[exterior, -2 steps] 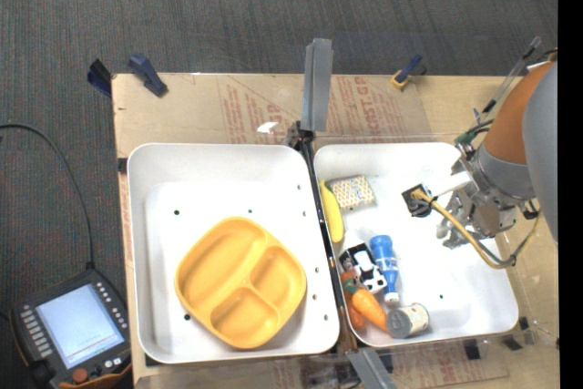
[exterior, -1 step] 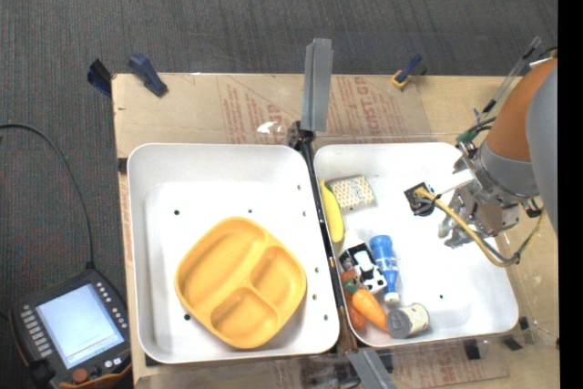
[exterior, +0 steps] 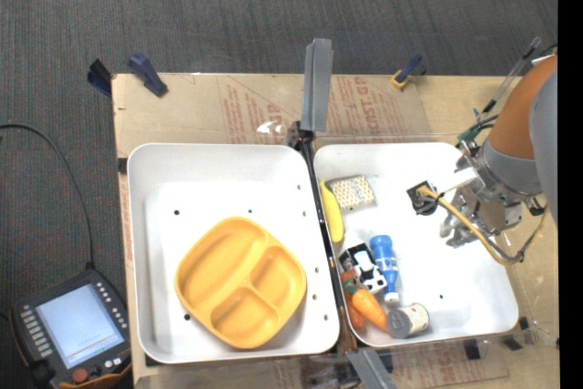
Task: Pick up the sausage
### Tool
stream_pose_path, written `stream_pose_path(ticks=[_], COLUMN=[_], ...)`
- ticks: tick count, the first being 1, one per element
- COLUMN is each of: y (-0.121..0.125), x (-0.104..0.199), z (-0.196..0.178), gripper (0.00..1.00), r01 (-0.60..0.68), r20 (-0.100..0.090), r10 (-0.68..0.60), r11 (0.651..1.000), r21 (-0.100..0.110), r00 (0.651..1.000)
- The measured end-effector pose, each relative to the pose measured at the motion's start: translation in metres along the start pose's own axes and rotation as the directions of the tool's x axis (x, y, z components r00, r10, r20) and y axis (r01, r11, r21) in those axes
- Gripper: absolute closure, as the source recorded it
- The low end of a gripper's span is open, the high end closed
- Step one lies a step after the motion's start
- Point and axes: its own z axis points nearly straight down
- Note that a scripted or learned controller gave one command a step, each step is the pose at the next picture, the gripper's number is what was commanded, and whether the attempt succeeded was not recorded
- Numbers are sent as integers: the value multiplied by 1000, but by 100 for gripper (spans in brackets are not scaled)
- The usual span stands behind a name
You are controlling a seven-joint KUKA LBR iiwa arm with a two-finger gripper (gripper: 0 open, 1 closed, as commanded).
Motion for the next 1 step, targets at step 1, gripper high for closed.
stream_pose_path(ticks=[1], y=[-1], x=[-1], z=[-8], gripper=[100], r01=[8], r20=[5], r10=[-8], r11=[1000], r21=[3], r00=[1000])
